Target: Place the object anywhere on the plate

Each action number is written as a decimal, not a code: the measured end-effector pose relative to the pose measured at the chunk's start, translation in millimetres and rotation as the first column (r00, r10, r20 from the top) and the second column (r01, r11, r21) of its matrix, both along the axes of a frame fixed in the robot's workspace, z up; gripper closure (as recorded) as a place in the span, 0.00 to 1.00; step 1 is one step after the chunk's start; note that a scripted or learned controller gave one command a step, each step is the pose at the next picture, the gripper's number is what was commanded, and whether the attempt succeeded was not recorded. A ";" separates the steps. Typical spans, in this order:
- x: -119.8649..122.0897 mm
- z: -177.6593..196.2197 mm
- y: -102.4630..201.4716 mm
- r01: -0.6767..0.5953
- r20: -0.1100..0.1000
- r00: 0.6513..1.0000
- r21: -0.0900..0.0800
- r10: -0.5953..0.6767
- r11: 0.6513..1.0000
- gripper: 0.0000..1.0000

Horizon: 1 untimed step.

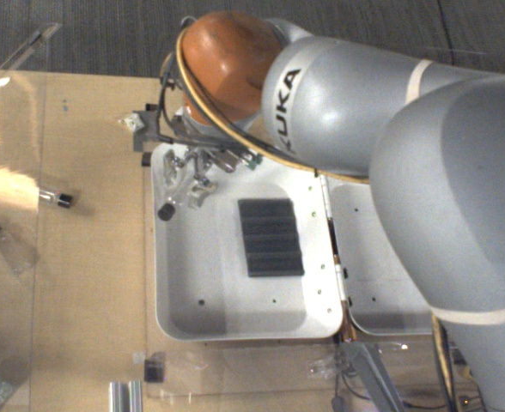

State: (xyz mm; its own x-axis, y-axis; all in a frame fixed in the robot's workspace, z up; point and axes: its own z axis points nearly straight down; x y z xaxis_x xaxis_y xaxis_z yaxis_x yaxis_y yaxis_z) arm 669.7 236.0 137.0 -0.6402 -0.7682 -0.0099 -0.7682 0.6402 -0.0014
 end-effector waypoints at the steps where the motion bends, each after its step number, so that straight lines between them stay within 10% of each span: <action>1: 0.3 22.2 -15.0 -0.465 0.003 0.885 -0.004 0.465 0.885 1.00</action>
